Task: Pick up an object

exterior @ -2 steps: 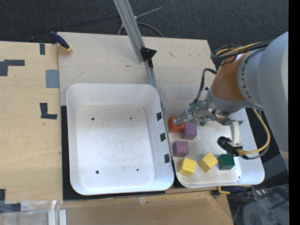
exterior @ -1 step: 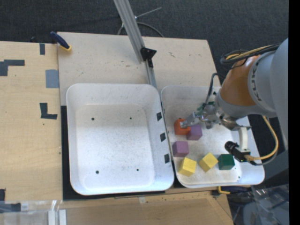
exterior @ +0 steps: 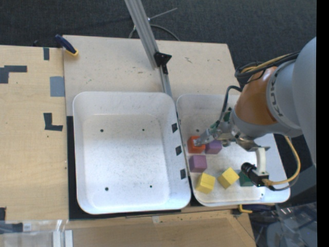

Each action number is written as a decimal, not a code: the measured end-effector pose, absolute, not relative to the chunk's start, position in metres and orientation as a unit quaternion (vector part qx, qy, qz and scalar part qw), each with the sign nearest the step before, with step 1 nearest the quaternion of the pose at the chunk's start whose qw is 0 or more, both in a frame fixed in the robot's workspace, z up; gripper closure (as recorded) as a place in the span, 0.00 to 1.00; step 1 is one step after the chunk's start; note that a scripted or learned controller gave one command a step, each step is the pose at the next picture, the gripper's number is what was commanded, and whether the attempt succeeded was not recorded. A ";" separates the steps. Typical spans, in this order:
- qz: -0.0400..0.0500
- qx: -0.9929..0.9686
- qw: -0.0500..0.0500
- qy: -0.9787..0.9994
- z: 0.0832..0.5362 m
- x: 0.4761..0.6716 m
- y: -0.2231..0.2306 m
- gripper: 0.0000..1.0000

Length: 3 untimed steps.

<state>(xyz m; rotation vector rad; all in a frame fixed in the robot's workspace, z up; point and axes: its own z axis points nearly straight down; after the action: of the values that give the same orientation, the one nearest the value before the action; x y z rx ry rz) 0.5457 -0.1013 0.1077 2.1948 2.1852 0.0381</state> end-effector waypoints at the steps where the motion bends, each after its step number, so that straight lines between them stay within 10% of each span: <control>1: 0.011 0.708 0.019 0.706 0.110 0.553 -0.111 1.00; 3: 0.011 0.708 0.021 0.705 0.111 0.552 -0.111 1.00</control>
<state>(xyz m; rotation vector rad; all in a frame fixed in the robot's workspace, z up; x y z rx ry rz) 0.5523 -0.1114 0.1106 2.1959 2.1859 0.0348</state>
